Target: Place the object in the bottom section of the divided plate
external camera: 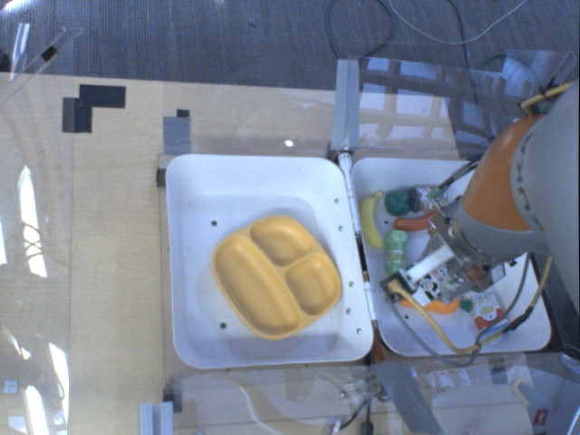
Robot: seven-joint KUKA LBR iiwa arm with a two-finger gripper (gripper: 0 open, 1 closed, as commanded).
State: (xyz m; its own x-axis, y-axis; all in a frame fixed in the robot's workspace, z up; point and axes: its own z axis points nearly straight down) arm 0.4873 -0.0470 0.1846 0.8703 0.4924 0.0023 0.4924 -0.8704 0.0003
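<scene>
I see the pale wooden counter (109,243) carrying two smooth white bins with rounded corners. The left bin (190,333) holds a glossy yellow three-section plate (276,275), with white floor showing all round it. The grey arm (535,188) hangs over the right bin (390,333), crowding the small plastic toys (419,223) there: a banana (370,220) along the left wall, a green piece (396,247) beside it and an orange carrot (442,306). I cannot tell whether the gripper (456,277) is spread or pressed together.

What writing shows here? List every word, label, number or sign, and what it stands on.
None can be read.
White and red item in the right bin: possible print, too blurred to read.
Yellow divided plate: no markings.
Black patches on the bench: plain shapes, no text.
</scene>
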